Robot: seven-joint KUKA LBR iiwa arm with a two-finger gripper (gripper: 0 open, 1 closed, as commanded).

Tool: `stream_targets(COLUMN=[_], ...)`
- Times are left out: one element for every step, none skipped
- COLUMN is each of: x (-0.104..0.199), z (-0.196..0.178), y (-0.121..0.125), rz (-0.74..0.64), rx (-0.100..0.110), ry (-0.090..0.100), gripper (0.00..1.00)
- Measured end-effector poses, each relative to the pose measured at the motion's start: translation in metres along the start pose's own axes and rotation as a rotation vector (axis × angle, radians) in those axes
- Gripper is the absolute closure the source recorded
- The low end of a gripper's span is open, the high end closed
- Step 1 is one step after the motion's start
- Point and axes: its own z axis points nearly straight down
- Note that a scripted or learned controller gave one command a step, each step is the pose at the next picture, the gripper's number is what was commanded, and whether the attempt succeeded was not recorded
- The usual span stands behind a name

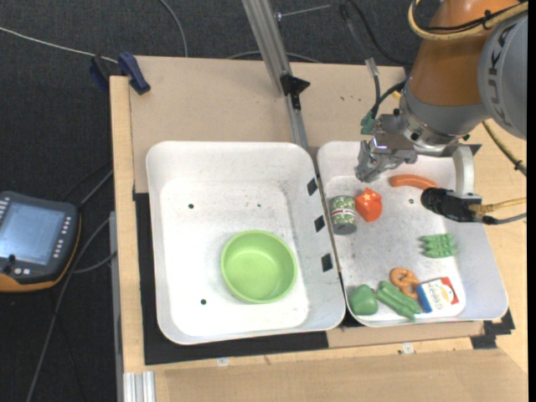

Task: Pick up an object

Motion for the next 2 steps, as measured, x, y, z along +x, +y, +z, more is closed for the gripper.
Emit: stream_targets(x=[0.047,0.098], z=[0.013,0.007], y=[0.014,0.024], rz=[0.000,0.000], rx=[0.000,-0.002], ry=[0.000,0.000], gripper=[1.00,1.00])
